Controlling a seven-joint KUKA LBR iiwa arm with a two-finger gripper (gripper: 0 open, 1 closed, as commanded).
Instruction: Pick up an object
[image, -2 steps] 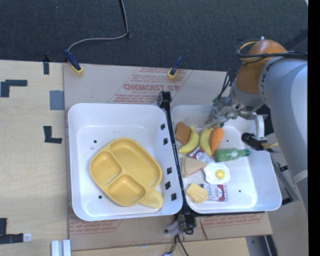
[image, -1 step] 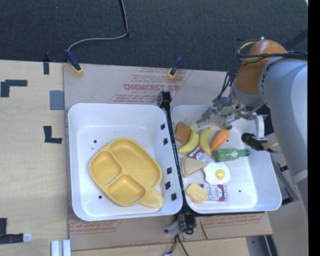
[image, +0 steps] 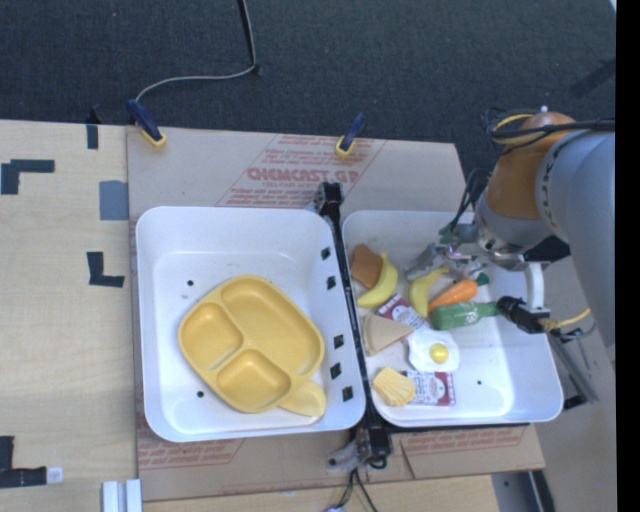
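Note:
The right bin (image: 520, 385) holds several toy foods: a banana (image: 378, 290), a brown bun (image: 365, 265), a second yellow piece (image: 424, 290), an orange carrot (image: 456, 293), a green cucumber (image: 463, 315), a cheese wedge (image: 385, 332), a fried egg (image: 433, 352) and a yellow crinkled piece (image: 393, 385). My gripper (image: 447, 268) hangs low over the bin's far middle. It sits just above the yellow piece and the carrot, open, with one grey finger (image: 418, 267) pointing left. Nothing shows between its fingers.
The left bin (image: 165, 235) holds a yellow divided tray (image: 252, 343). A black divider clip strip (image: 338, 290) runs between the bins. A red-and-white packet (image: 433, 388) lies by the near wall of the right bin. The arm's grey body (image: 575, 200) looms over the bin's right side.

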